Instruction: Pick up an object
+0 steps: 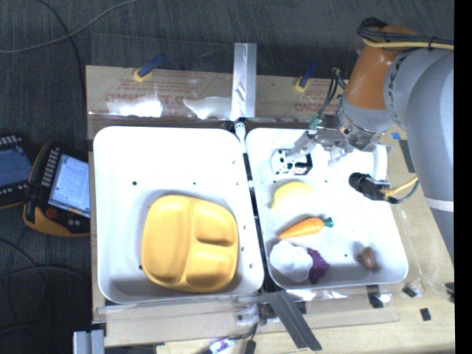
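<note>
pincer (293,161): small and dark against the right bin's far wall; finger state cannot be read
arm (413,87): cut off by the right edge
white object (289,260): partly covered by the purple item (318,264); kind unclear
brown object (366,257): too small to identify
handheld device (55,190): cut off at the left edge

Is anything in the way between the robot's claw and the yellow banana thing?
Nothing visible is. The gripper hangs over the right bin, just above the yellow banana, with only bare white floor between them. The carrot lies farther down, beyond it.
</note>
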Available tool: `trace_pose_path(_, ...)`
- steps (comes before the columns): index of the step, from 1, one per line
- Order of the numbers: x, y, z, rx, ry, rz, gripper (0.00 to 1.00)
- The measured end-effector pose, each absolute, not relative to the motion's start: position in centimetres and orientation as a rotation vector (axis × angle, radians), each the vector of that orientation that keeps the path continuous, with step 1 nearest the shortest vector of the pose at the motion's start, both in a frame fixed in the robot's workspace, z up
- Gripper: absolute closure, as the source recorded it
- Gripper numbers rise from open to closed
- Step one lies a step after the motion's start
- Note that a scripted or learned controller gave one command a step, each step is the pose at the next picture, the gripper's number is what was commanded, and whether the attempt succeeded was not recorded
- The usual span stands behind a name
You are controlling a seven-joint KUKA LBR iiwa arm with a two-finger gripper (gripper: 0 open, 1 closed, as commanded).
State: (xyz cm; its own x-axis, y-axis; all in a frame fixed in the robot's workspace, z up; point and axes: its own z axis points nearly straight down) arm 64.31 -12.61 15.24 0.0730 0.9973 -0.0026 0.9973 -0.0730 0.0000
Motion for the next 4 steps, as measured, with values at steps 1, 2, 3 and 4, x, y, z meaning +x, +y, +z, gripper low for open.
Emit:
trace_pose_path(1,63.7,-14.4,16.5,2.335,2.101,0.0,0.0)
trace_pose_path(2,60.0,-11.7,9.2,2.259,2.18,0.001,0.0)
trace_pose_path(3,60.0,-11.7,10.2,2.26,2.179,0.005,1.0)
trace_pose_path(4,63.8,-4.7,18.4,1.962,2.452,-0.002,1.0)
